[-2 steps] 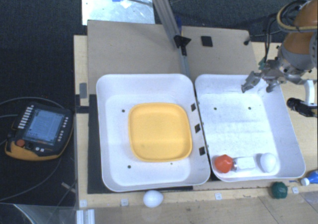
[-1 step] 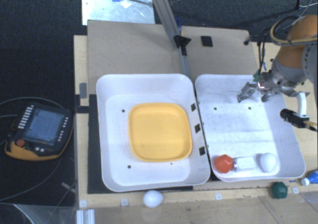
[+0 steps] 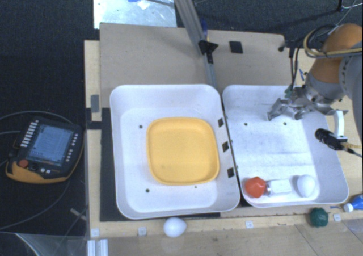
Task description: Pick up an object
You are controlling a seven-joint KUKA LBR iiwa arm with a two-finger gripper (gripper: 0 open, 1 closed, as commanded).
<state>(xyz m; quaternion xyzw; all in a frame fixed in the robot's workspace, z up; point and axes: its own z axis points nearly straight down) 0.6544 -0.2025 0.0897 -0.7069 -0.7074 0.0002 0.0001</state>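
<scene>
Dark carpet surrounds the bench [image 3: 142, 56] bearing two white bins. From the right, the arm [image 3: 334, 62] reaches over the right bin [image 3: 272, 147], its gripper [image 3: 286, 114] spread open with nothing between the fingers, near the bin's far wall. Well apart, along the near wall, lie an orange ball [image 3: 255, 187], a white block [image 3: 279, 187] and a white egg [image 3: 305, 185]. A yellow plate [image 3: 182, 150] fills the left bin [image 3: 127, 152].

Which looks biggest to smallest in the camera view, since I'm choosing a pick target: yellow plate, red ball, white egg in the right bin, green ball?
1. yellow plate, by far the largest
2. white egg and red ball, too alike to rank
3. green ball, slightly smaller, on the bench outside the bins
</scene>
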